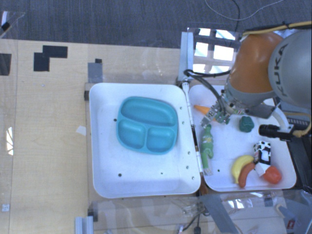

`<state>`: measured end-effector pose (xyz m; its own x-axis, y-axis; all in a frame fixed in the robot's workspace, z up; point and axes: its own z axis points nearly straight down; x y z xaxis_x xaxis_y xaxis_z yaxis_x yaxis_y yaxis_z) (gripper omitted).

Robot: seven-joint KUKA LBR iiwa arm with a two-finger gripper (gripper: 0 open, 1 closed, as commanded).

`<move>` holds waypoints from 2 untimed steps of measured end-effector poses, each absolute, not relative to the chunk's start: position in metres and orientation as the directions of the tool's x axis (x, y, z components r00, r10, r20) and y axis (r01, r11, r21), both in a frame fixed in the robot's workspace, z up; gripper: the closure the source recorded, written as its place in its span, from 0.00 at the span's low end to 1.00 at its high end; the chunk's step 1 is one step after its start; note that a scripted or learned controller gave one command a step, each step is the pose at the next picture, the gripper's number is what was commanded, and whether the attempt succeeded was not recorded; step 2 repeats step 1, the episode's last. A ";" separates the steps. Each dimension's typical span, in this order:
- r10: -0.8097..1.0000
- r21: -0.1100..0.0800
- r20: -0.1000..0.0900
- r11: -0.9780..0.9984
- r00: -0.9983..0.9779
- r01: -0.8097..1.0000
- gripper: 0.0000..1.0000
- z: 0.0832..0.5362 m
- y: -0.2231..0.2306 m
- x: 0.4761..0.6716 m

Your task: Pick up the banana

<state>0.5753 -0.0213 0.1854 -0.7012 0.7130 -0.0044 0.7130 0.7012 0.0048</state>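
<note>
I see the banana [240, 165] lying untouched at the lower right of the frame, in the right bin [222, 182] beside a sausage [246, 174]. My tool [218, 114] hovers well apart, upper centre-right, near a carrot [201, 109]. Grasp not begun; reaching, closing and lifting all remain.

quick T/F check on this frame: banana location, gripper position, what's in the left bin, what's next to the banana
1. The banana lies in the right bin. True.
2. The gripper is over the banana. False: it is near the top of the right bin by the carrot, well away from the banana.
3. A blue plate sits in the left bin. True.
4. The banana lies alone, clear of other items. False: a sausage lies against it.
5. The green corn cob lies in the left bin. False: it is in the right bin, along its left wall.
</note>
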 end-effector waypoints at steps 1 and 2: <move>0.713 0.004 -0.004 0.701 -0.701 0.713 0.00 0.185 -0.021 0.575; 0.713 0.004 -0.004 0.701 -0.701 0.713 0.00 0.185 -0.021 0.575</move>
